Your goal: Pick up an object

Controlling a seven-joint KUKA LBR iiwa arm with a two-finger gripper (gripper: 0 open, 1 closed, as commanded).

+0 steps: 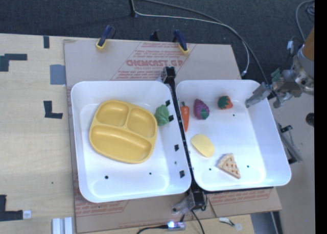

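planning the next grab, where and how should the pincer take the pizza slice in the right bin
Grip the pizza slice across its two long slanted edges, near the middle, coming straight down from above. It lies flat on the right bin floor with bare floor around it; the yellow piece is apart to its upper left. The wedge narrows to a point, so closing near the tip would likely slip. The pincer sits at the bin's upper right rim.

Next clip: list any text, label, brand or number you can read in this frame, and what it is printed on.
"CHEMCAST G.P" in red, on the brown board under the two white bins; the last letters are uncertain.
Smaller red lines above and below it on the board: too blurred to read.
Faint red print on the board's lower edge: unreadable.
No readable text on the yellow tray or the toy foods.
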